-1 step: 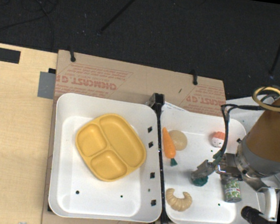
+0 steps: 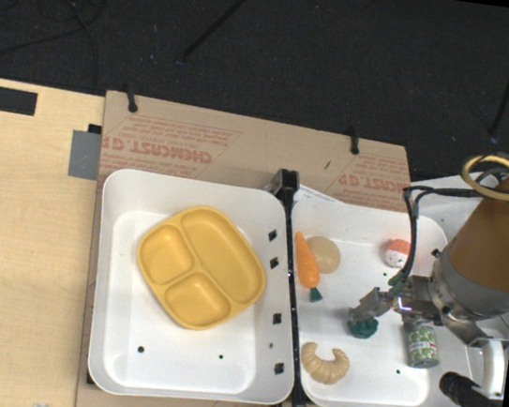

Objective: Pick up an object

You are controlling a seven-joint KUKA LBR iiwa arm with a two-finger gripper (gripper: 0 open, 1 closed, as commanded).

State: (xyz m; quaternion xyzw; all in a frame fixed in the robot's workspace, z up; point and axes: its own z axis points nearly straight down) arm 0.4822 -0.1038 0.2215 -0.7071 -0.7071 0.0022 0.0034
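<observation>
Camera view, looking down on both bins. The left bin (image 2: 111, 338) carries a yellow divided plate (image 2: 201, 266), lying flat and well apart from the action. All the action is over in the right bin (image 2: 368, 395).

There, a toy carrot (image 2: 307, 261) lies along the divider with a pale round disc (image 2: 326, 253) just beside it. A croissant (image 2: 324, 363) sits near the front rim. A small red-and-white toy (image 2: 396, 253) rests toward the back, and a little green-labelled can (image 2: 421, 345) stands near the arm.

The arm reaches in from the right, and the gripper (image 2: 373, 310) is low in the bin, directly over a small dark-green object (image 2: 364, 328). One grey finger (image 2: 370, 305) slants down toward that piece and seems to meet it or nearly so. Whether the fingers are spread or closed around it, I cannot tell; the wrist blocks the rest.

So, progress: the approach looks done, with the tool down at a likely target. The green piece sits on the bin floor, nothing lifted. Grasp and lift are both left, as I judge it.
</observation>
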